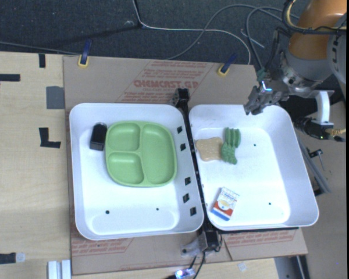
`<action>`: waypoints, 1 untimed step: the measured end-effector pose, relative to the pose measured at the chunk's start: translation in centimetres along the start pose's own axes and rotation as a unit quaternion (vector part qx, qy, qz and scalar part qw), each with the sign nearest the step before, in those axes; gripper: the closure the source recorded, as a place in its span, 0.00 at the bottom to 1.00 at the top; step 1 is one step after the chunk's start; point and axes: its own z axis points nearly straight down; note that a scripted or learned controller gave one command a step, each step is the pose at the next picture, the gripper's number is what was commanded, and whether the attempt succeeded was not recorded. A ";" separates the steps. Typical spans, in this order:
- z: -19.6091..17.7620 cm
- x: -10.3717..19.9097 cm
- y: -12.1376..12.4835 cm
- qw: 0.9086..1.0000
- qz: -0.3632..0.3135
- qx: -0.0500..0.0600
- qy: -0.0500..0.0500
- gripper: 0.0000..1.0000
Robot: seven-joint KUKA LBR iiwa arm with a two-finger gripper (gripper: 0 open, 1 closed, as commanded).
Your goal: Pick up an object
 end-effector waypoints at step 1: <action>-1.2 0.0 0.0 1.000 0.000 0.001 0.000 1.00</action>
